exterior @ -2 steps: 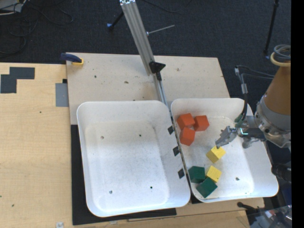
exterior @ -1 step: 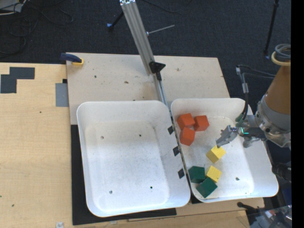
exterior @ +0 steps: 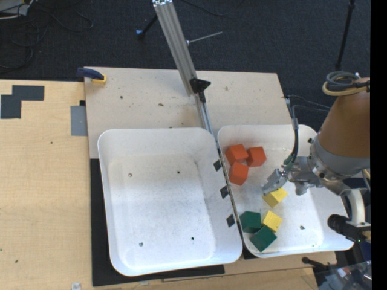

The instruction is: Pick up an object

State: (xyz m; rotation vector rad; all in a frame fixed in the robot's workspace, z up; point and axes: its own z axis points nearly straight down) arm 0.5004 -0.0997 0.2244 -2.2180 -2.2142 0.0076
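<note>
The right bin (exterior: 302,135) holds several small blocks. Three orange-red blocks (exterior: 239,173) cluster near its upper left. Two green blocks (exterior: 251,221) and a yellow block (exterior: 272,220) lie near its front left corner. A second yellow block (exterior: 277,197) lies in the middle of the bin. My gripper (exterior: 275,183) reaches in from the right and sits just above and against this middle yellow block. Whether the block is between the jaws is hidden by the wrist.
The left bin (exterior: 121,144) stands beside the right one, with a raised divider (exterior: 222,180) between them. A slanted aluminium bar (exterior: 178,41) rises behind the bins. The arm's grey body (exterior: 344,138) covers the right bin's right side.
</note>
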